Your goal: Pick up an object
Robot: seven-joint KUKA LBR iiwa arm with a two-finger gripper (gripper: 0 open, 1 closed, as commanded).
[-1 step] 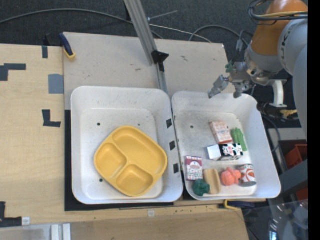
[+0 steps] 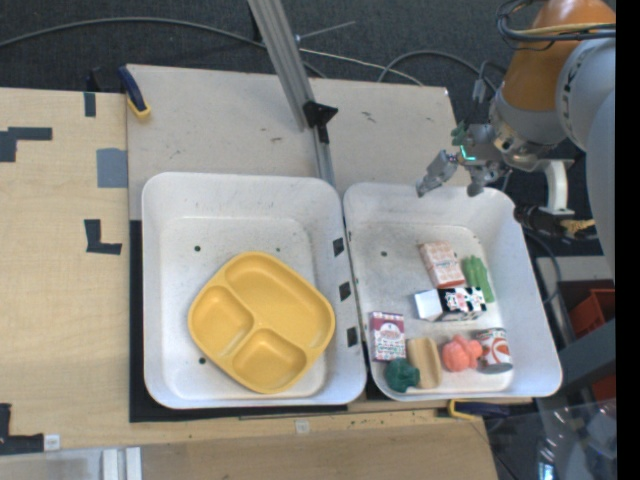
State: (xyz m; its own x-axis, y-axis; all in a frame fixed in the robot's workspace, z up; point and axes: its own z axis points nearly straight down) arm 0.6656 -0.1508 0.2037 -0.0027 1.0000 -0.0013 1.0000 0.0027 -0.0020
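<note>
While toys point(image 2: 450, 313) crowd, hand point(image 2: 453, 176) hovers apart.

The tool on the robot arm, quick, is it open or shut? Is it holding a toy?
Tool: open, holding nothing, hovering over the far rim of the right bin, away from the toys.

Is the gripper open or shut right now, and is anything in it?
Open. The gripper hangs over the right bin's far rim with its two fingers spread apart, and nothing sits between them.
</note>
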